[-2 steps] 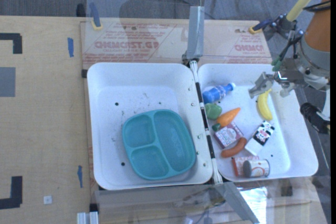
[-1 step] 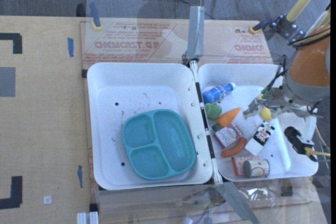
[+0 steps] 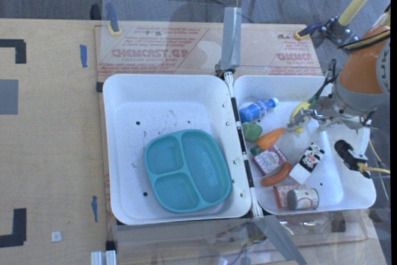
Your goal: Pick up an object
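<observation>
Grey and orange-banded, the arm's gripper [image 3: 310, 113] hovers over the right white bin [image 3: 356, 192], beside a yellow object [image 3: 299, 111]. Whether it is open I cannot tell. A teal sectioned plastic tray [image 3: 186, 169] lies in the left white bin [image 3: 124, 102].

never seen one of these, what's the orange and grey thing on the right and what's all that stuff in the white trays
That is a robot arm, grey with an orange band, seen by one camera fixed above the bench. Its gripper hangs over the right bin, and I cannot tell if it holds anything. That bin holds small items: a blue bottle, a carrot, a sausage, a small can and a few others. The left bin holds a teal divided plate.
</observation>
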Motion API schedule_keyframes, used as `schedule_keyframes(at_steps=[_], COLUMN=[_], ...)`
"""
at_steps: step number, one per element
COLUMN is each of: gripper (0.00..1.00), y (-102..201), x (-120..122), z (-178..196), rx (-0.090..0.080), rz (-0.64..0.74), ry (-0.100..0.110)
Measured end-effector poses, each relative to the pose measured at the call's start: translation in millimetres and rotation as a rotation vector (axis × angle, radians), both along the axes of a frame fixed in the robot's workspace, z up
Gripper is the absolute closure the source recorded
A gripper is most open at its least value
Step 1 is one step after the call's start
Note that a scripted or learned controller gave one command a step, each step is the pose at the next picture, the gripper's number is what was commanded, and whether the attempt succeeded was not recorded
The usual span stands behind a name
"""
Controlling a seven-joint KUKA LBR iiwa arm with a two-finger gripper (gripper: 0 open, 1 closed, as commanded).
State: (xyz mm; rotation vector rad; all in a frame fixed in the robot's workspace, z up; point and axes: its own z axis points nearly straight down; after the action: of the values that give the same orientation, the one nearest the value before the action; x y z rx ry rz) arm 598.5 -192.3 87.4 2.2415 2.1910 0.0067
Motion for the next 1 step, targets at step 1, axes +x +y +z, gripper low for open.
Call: schedule_keyframes(at_steps=[1], gripper=[0.0], y=[6.9], x=[54.0], z=[1.6], rx=[0.001], rz=[-0.066], ry=[0.005])
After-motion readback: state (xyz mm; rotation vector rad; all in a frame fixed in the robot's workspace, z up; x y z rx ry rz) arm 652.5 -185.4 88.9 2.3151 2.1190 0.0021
